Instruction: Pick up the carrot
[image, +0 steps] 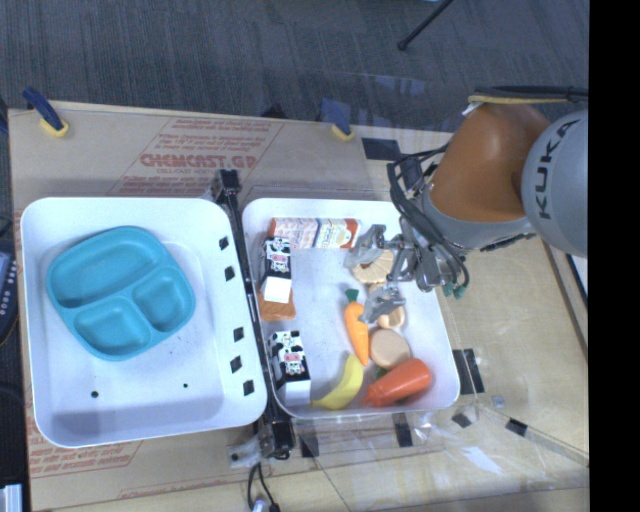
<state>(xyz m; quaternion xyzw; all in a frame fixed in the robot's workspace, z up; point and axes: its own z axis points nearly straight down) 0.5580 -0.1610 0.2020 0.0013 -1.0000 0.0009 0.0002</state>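
Beside the banana (343, 384) in the right bin (440, 300), the light, rigid carrot (356, 332) is best gripped mid-body, the hand (384, 298) seen just above it, its state impossible to tell.

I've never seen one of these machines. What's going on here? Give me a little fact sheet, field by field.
arm: grey with orange band, reaching in from the right
gripper: low over the right bin, just above the carrot's top end
carrot: lying in the right bin, green stub up, not lifted
beside carrot: banana, round tan piece, red-orange vegetable
along the bin's left wall: small cartons
left bin: holds a blue divided plate
fingers: open or shut unclear
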